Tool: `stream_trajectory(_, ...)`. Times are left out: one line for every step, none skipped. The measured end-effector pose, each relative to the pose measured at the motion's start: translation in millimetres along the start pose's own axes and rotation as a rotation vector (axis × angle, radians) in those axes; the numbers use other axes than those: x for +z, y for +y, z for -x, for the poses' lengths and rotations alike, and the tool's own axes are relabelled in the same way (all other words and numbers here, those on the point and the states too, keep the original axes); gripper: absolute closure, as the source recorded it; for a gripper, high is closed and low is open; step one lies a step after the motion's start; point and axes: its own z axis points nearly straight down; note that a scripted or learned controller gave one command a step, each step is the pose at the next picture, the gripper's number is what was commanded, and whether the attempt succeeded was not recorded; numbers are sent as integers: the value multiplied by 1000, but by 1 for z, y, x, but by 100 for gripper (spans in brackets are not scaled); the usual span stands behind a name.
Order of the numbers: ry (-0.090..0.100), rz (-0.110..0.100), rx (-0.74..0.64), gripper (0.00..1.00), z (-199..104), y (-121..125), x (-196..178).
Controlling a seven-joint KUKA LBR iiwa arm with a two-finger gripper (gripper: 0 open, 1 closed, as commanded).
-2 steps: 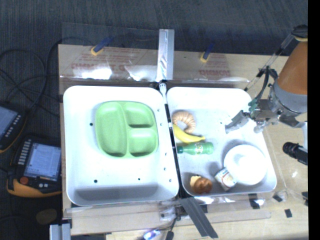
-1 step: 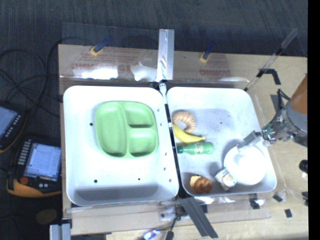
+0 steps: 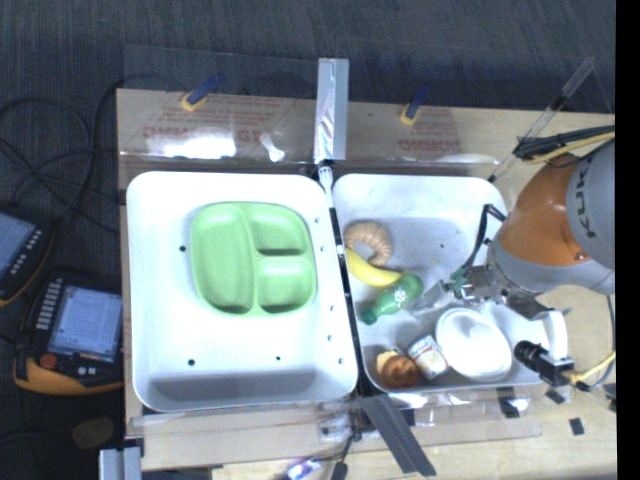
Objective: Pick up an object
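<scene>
The right bin point(image 3: 425, 190) holds several objects. A beige ring-shaped pastry point(image 3: 367, 237) lies at its left, with a yellow banana point(image 3: 372, 271) just below it. A green bottle point(image 3: 389, 301) lies on its side in the middle. Toward the front sit a white bowl point(image 3: 476, 344), a small labelled jar point(image 3: 429, 357) and a brown bread roll point(image 3: 398, 370). My gripper point(image 3: 461, 286) hangs low in the bin, just right of the green bottle's cap and above the white bowl. Nothing shows as held in it.
The left bin point(image 3: 160, 358) holds a green divided plate point(image 3: 252, 256). A raised divider point(image 3: 340, 288) separates the two bins. The arm's orange band point(image 3: 545, 223) leans over the right bin's right wall. Cables and a handheld controller point(image 3: 75, 323) lie off the bench to the left.
</scene>
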Motion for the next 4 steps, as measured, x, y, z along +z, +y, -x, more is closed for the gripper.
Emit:
stream_trajectory(-1,7,8,0,-48,87,0)
stream_trajectory(0,-15,271,0,-93,65,-91)
stream_trajectory(-1,-1,258,0,-61,108,1)
stream_trajectory(-2,-20,73,0,-58,157,2)
